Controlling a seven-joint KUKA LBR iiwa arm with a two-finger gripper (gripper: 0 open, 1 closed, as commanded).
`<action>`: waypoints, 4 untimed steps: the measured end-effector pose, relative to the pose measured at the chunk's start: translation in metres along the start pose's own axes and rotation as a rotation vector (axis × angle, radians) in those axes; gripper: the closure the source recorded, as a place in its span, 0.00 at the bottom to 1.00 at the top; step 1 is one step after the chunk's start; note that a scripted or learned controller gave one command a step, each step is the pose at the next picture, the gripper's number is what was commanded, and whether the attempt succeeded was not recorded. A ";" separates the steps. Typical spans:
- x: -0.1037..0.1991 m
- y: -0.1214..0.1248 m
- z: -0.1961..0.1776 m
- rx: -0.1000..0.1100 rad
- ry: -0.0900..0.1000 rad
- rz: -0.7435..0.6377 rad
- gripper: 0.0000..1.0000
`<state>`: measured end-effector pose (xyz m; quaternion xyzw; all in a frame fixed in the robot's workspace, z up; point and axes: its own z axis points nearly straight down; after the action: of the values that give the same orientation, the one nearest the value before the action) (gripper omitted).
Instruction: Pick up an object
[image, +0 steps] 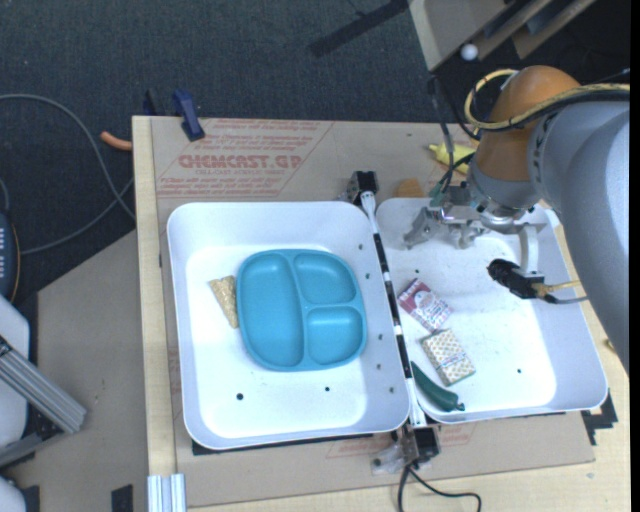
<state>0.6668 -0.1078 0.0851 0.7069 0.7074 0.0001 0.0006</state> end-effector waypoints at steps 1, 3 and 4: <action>-0.028 -0.001 0.000 -0.002 -0.001 0.001 0.00; -0.046 0.000 0.000 -0.002 -0.001 0.001 0.00; -0.048 -0.075 -0.056 0.002 0.001 0.002 0.00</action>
<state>0.5917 -0.1562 0.1413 0.7074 0.7068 -0.0003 -0.0001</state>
